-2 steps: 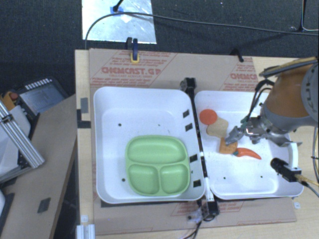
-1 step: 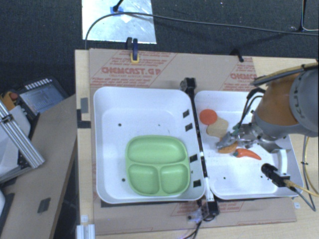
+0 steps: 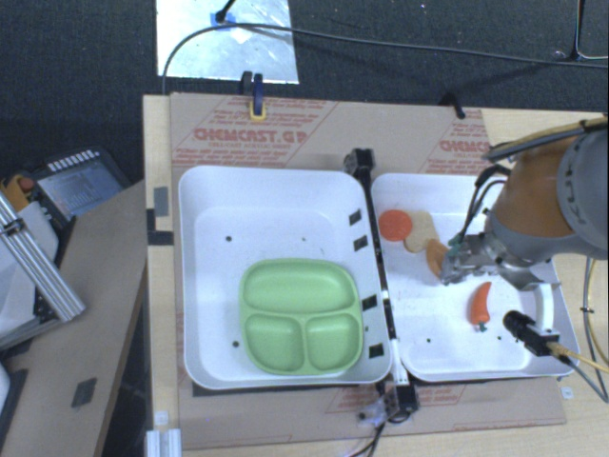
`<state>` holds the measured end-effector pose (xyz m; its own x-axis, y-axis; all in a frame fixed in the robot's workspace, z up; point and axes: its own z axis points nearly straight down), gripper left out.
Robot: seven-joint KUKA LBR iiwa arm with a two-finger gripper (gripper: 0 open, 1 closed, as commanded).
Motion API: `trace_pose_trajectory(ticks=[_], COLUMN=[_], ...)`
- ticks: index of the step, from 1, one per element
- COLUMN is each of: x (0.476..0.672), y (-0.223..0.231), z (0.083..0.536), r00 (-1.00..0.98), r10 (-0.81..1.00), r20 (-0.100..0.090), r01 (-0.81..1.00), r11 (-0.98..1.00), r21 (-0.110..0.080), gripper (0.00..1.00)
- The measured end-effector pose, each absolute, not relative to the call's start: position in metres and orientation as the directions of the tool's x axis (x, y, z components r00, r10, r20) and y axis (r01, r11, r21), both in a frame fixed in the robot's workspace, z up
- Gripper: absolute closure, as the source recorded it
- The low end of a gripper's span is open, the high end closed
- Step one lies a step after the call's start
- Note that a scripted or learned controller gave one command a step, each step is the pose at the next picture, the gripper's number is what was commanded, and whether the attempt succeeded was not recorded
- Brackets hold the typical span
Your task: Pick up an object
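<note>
Where the grey arm with its orange band reaches in from the right, its gripper (image 3: 453, 263) hangs low over the right bin (image 3: 428, 350), close to that bin's middle and just beside a small cluster of objects. Whether the claw is spread or pressed together cannot be told, since the wrist body and cables cover it from above. The nearest thing is a small tan-orange piece (image 3: 436, 253) that lies right at the gripper's left side, touching it or nearly so; nothing can be seen pinched by the gripper. Just left of that piece rests a pale beige lump (image 3: 418, 233), and touching its left edge sits a round orange-red disc (image 3: 395, 224), nearer the divider between the bins. Below and to the right of the gripper lies a red chili-shaped object (image 3: 481, 304) with a small green tip, tilted nearly upright in the view and apart from the cluster. A black cylindrical part (image 3: 526, 331) juts over the right bin's lower right corner. The left bin (image 3: 209, 255) holds a green three-compartment tray (image 3: 300, 314), set toward its lower right area. Both bins stand on a brown cardboard sheet (image 3: 285, 131) printed with red lettering.
</note>
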<state>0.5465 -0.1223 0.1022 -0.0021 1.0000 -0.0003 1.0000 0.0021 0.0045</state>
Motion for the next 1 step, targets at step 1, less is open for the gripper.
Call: trace_pose_trajectory(ticks=[1], x=[0.5417], y=[-0.1244], z=[0.1631], r00=[-0.003], r10=[1.000], r20=[-0.002], r01=[1.000], r11=[0.003], r21=[0.007], gripper=[1.00])
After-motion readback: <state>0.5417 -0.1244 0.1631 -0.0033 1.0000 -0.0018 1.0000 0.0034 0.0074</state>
